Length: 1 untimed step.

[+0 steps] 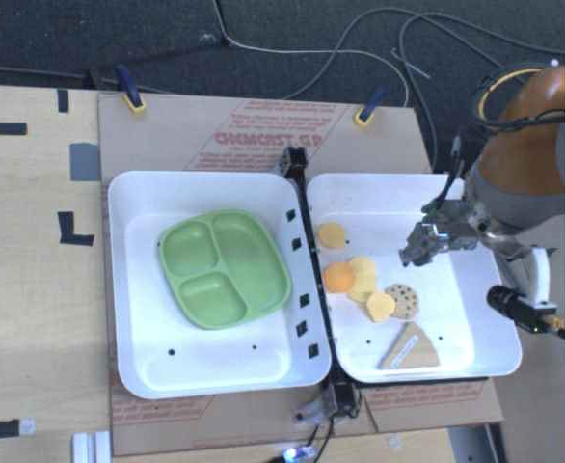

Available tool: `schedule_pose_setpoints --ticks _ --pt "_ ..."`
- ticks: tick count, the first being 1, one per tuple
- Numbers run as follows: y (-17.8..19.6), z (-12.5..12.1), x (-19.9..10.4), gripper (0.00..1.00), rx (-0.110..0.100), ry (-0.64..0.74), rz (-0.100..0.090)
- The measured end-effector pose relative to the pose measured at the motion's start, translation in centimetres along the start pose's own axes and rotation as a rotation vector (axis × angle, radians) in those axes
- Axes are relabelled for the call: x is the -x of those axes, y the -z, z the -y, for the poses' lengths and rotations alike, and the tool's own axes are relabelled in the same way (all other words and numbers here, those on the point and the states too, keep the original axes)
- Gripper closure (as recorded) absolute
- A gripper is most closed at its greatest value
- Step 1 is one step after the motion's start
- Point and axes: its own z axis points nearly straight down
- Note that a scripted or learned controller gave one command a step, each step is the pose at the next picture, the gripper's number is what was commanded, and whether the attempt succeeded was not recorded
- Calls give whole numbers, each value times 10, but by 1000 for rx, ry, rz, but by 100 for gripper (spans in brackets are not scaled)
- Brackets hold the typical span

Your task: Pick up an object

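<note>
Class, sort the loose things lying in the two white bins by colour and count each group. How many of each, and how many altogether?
Green: 1, the divided plate
Yellow: 3, a round piece, a pale chunk and a smaller piece
Orange: 1, a round piece
Brown speckled: 1, a cookie
Tan: 1, a wedge
Total: 7

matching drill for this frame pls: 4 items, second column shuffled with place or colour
Items:
1. divided plate
2. cookie
3. wedge sandwich
4. gripper

Descriptions:
A. dark-speckled round, right bin
B. green, left bin
C. over the right bin's right half
D. tan triangle by the right bin's front edge

Pairs: 1-B, 2-A, 3-D, 4-C
</note>
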Motion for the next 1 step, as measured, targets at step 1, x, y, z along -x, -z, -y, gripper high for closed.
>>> schedule_pose_setpoints --ticks 1 --pt "-13 -11 -59 100 -6 4 -1"
